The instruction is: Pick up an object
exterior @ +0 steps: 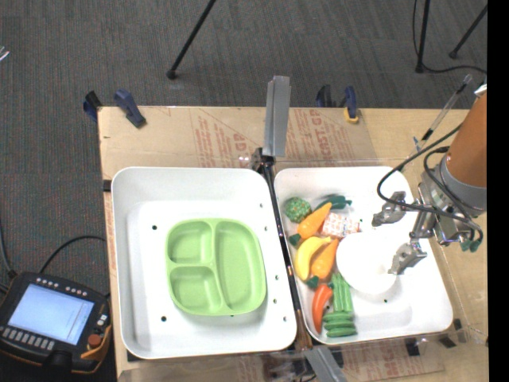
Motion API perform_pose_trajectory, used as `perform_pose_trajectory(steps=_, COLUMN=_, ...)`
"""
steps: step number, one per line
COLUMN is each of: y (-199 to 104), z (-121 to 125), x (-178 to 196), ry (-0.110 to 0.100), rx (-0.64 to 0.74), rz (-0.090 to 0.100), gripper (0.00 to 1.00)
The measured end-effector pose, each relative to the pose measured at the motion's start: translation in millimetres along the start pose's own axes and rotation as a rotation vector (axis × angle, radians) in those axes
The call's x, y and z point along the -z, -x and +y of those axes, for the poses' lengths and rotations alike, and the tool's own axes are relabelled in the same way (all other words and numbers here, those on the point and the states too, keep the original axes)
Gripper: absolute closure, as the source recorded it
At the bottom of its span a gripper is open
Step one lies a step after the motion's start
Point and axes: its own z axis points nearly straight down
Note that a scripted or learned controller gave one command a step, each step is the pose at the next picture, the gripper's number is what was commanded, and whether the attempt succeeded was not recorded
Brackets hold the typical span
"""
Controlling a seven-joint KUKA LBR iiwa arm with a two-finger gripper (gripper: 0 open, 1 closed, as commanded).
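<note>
Camera view: the gripper (400, 237) hangs over the right bin (433, 313), fingers spread and holding nothing. Just beneath and to its left lies a white plate (362, 267), with a banana (308, 253) and carrot (316, 219) further left.

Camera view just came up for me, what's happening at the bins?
The grey arm reaches in from the right and its claw hangs over the right bin, above a white plate. Nothing shows between its fingers. Toy vegetables, among them a carrot and a banana, lie heaped along that bin's left side. A green divided tray sits in the left bin.
</note>
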Motion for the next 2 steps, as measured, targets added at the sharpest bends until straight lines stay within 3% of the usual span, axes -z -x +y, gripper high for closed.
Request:
perform_pose_trajectory(steps=1, y=-51, z=23, x=-124, ry=0.004, rx=0.047, rz=0.015, gripper=0.00)
perform_pose_trajectory(steps=2, y=-33, z=65, x=-147, ry=-0.003, rx=0.135, rz=-0.003, gripper=0.00)
